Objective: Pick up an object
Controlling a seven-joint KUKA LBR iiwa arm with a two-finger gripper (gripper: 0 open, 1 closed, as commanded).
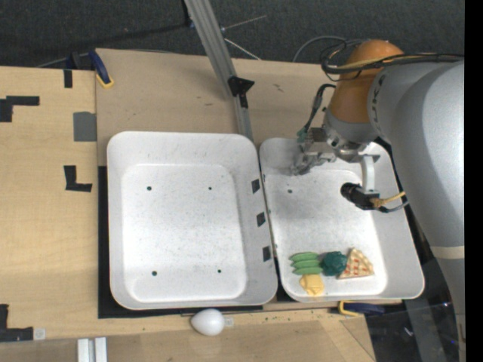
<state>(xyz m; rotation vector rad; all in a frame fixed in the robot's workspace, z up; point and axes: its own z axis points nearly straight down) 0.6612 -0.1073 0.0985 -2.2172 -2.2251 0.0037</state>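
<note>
Toys heaped in the right bin's (392,202) near corner: green pods (305,261), dark green lump (332,262), yellow piece (312,283), pizza slice (356,265). Gripper (308,157) low at the far left corner, well apart from them (open or closed, impossible to tell). Nothing picked yet.

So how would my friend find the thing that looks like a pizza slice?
Look in the right-hand white bin, down at the corner nearest the camera, where a few small toys lie bunched together. The pizza slice is the one farthest right, a tan triangle with red dots, next to the dark green toy.
</note>
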